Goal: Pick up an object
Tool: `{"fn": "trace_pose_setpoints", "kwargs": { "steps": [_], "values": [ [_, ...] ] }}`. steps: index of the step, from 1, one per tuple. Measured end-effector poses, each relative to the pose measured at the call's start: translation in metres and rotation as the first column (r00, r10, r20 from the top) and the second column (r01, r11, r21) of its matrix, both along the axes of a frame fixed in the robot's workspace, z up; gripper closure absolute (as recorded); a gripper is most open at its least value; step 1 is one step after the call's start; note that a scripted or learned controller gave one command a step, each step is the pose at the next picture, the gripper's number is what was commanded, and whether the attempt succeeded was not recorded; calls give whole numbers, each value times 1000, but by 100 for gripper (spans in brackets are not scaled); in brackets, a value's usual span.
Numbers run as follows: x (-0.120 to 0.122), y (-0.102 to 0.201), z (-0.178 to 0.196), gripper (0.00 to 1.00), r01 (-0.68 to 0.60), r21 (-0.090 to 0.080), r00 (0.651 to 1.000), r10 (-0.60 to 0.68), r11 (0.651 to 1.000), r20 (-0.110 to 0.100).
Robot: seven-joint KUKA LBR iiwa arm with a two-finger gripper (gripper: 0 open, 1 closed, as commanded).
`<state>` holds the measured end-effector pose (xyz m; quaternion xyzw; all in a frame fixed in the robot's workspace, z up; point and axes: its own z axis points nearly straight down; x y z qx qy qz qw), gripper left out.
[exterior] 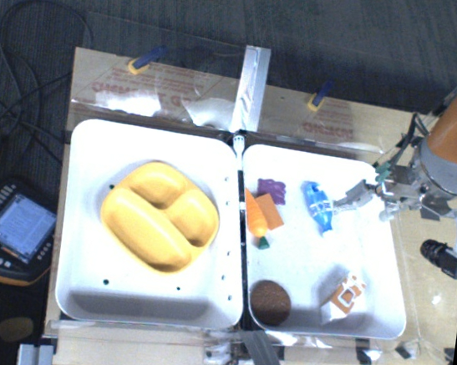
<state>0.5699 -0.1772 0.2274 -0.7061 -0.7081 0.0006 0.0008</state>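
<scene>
On the counter, the left bin holds a large yellow, lumpy soft object that takes up most of its floor. Across the divider, the right bin carries the smaller candidates: a purple piece touching an orange carrot-like toy near the divider, a blue item just beside them, a brown ball at the near edge, and an orange-and-white block toward the near right corner. At the far right rim, the gripper hangs just beside the blue item, one slender finger reaching toward it; whether the fingers are spread or closed I cannot tell, and nothing shows between them. The risk, as I judge it, is a glancing descent that nudges the blue item away, or fingers catching the bin wall.
</scene>
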Motion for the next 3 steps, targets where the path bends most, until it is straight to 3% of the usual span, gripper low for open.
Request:
{"fn": "trace_pose_setpoints", "kwargs": {
  "steps": [1, 2, 3],
  "values": [
    [54, 33, -138, 0, -200, -5, 980, 200, 980, 10],
    [55, 34, -128, 100, -200, -3, 980, 200, 980, 14],
    [83, 125, -44, 100, -342, -1, 940, 342, 940, 2]
  ]
}}
